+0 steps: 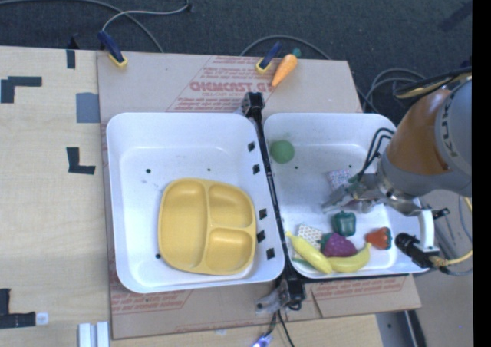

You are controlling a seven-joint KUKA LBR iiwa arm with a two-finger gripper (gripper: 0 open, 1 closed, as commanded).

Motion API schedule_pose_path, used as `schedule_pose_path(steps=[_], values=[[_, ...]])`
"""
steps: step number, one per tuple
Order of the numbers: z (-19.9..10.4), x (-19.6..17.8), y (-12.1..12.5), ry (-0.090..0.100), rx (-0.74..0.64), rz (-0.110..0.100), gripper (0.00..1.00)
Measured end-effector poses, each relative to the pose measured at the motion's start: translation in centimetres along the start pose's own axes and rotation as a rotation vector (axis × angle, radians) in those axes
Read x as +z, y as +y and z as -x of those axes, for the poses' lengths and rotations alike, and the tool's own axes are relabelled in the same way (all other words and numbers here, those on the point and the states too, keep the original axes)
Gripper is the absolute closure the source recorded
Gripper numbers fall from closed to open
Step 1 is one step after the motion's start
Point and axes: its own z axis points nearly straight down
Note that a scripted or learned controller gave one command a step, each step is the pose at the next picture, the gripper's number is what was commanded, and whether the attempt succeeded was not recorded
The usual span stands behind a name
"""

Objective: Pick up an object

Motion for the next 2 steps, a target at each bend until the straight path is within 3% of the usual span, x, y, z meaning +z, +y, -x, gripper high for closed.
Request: schedule_pose_path(steps=[1, 2], values=[[-2.8, 1.5, 8.3, 0.01, -0.005, -0.011, 0.0], [-2.3, 1.4, 1.3, 0.009, -0.002, -0.014, 0.0]])
